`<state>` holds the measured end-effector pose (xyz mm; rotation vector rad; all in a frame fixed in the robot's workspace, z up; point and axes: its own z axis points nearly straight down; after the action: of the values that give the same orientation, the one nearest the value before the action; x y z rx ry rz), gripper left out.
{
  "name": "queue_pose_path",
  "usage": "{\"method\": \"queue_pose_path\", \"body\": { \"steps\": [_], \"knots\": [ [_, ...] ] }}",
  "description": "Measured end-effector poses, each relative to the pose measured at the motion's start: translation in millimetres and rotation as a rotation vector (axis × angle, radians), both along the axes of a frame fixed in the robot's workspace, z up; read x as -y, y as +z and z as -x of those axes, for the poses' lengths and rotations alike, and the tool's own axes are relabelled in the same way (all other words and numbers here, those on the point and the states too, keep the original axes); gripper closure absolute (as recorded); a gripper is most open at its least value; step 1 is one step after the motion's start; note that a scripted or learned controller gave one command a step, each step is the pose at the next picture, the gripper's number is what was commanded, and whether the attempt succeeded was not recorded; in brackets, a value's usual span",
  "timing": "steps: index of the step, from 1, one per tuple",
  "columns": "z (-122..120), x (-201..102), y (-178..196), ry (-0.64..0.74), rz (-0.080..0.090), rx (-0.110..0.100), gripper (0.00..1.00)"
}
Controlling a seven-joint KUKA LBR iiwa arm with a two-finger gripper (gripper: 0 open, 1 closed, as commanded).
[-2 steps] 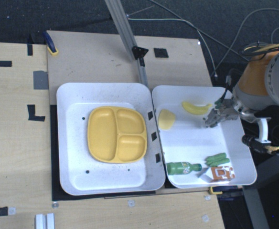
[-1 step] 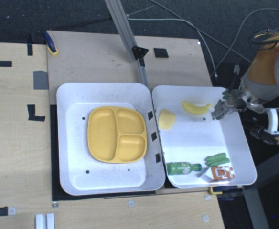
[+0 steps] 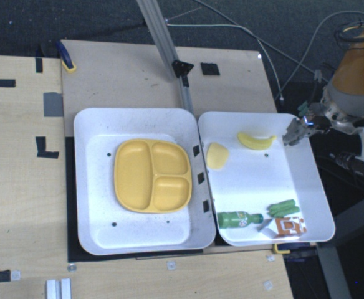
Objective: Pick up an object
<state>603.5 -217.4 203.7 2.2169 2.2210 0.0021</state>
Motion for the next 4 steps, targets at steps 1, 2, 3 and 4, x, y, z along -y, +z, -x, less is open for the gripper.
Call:
{"method": "queue_pose_path", "body": {
  "steps": [1,2,3,4],
  "knots": [
    [-0.6,-0.4,27.7,0.0,-0.001,-0.002,1.0],
    [1.9,-55.2,35.0,0.004,-0.003,-0.004,1.0],
    [-0.8,-107.4,41.9,0.005,-0.003,-0.003,1.0],
    [-4.6,-161.8,46.7,0.005,-0.003,-0.004,1.0]
  ]
}}
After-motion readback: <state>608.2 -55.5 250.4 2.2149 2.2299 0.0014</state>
